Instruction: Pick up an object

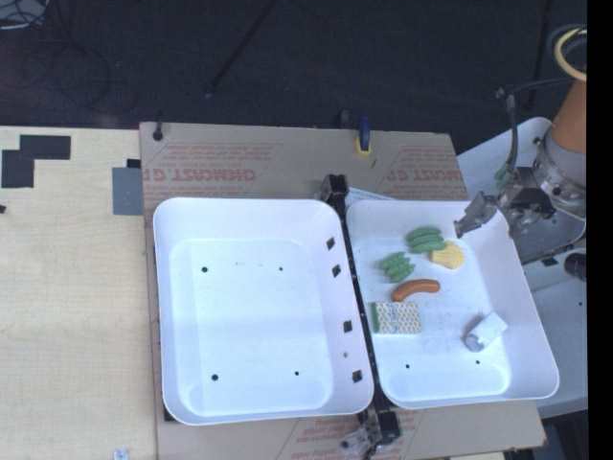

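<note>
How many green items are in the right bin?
2. One green item lies near the bin's far side, touching the yellow piece. The other lies nearer the bin's middle, just above the orange sausage. None looks hidden.

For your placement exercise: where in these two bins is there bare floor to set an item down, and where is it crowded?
Free: the left bin, all of its floor; the right bin's near strip, below the patterned block and white piece. Crowded: its middle, around the green pieces, yellow piece and sausage.

A dark floor (287, 46) is stretching behind the cardboard sheet (259, 161). Left of that sheet, a pale wooden benchtop (67, 305) is catching bright light.
</note>
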You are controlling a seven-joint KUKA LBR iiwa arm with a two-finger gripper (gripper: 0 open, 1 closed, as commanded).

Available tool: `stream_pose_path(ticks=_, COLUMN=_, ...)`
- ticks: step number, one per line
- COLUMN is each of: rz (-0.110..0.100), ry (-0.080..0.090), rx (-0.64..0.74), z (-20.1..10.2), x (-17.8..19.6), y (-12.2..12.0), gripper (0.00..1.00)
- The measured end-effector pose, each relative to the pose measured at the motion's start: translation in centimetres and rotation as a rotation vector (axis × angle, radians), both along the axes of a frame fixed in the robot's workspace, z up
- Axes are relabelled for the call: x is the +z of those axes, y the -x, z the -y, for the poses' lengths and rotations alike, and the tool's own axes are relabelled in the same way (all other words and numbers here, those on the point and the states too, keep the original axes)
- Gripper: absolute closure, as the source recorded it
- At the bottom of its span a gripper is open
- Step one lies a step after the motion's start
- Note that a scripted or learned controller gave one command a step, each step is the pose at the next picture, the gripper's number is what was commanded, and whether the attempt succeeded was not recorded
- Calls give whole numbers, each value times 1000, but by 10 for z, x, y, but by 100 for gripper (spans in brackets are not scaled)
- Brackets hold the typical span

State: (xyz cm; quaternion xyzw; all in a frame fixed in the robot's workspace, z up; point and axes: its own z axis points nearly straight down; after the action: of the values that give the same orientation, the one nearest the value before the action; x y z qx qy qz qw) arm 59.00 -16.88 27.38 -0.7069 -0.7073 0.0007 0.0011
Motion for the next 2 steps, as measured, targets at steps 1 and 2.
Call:
stream_pose_path(ticks=1, rz=-1, ry=1, rx=5, z=-2, x=-71, y=-56, gripper=0)
stream_pose_path(ticks=2, rz=-3, ry=-1, rx=2, z=-27, x=-91, y=-53, gripper=0)
